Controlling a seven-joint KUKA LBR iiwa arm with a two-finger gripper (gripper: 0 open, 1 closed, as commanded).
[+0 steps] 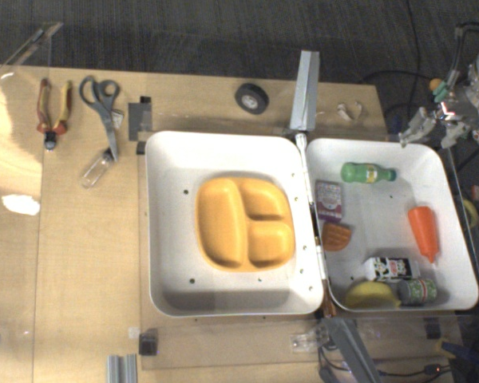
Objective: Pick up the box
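Bench carries two white bins side by side; taking the left bin as landmark. Largest item is the yellow divided tray, sat dead centre in it, upside up, three wells showing, so probably a drop target, not a pick. Right bin touches the landmark's right wall and holds all the clutter, likely the source side. Box, purplish and lying flat, sits just right of the landmark's right wall, close against that side of its own bin; wall clearance looks tight for a finger on that side. Just below the box is a brown rounded thing, near enough to get in the way. Further right of the landmark: green bottle lying on its side at top, orange carrot toward the far wall, small carton, banana and dark can at bottom. Gripper hangs well right of the landmark, above the right bin's top edge, well apart from the box; claw state: can't tell, too cluttered. Pick not yet begun, I'd judge.
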